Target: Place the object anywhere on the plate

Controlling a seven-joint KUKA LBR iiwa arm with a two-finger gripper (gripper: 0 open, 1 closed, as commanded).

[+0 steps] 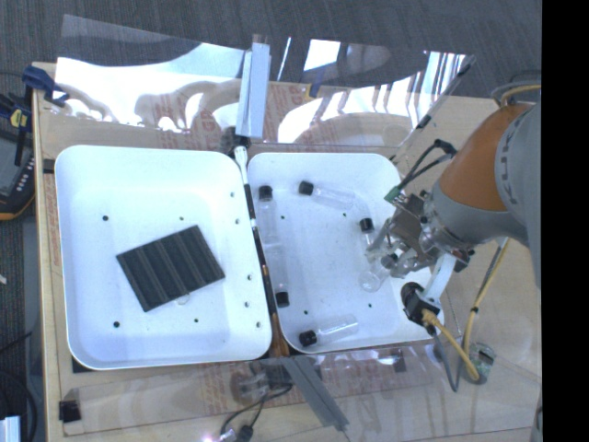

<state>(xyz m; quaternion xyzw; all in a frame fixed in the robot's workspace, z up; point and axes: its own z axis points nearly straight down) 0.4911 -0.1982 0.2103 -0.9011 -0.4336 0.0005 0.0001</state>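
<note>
A dark ribbed plate [170, 267] lies flat in the left bin [83, 168], turned at a slant. Several clear vials with black caps lie in the right bin [313, 251]: one at the back [327, 194], one at the front [333, 328], and two along the left wall [267, 212] [277, 282]. My gripper [384, 252] is low over the right side of the right bin, with another clear vial [370, 233] right at it. The wrist hides whether that vial is held.
The grey arm with its orange band [483, 168] comes in from the right over the bin's right wall. Cables and a yellow hose [460, 343] hang below the wrist. A metal bar [253, 90] stands behind the seam between the bins.
</note>
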